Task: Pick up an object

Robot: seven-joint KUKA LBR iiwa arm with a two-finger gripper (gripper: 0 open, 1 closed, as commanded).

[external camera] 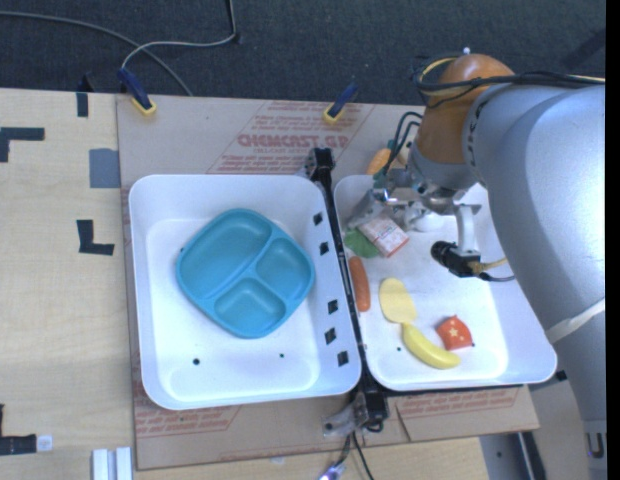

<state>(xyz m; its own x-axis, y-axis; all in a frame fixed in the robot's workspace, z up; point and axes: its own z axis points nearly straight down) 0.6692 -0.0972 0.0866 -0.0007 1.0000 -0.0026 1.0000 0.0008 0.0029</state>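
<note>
My gripper [392,204] hangs low over the far left part of the right bin [490,373], below the orange wrist band. Right beneath it, toward the front, lies a small red, white and green box [382,236], touching or nearly touching the gripper. A brown sausage [360,284] lies along the bin's left wall. A pale yellow piece [395,300], a banana [430,349] and a small red fruit [454,333] sit toward the front. An orange and yellow item [383,159] peeks out at the far edge, partly hidden by the arm.
The left bin [160,368] holds a blue divided plate [246,271]. A black divider with clips [335,268] runs between the bins. The grey arm [550,198] covers the right bin's right side. A black cable part [458,258] hangs beside the gripper.
</note>
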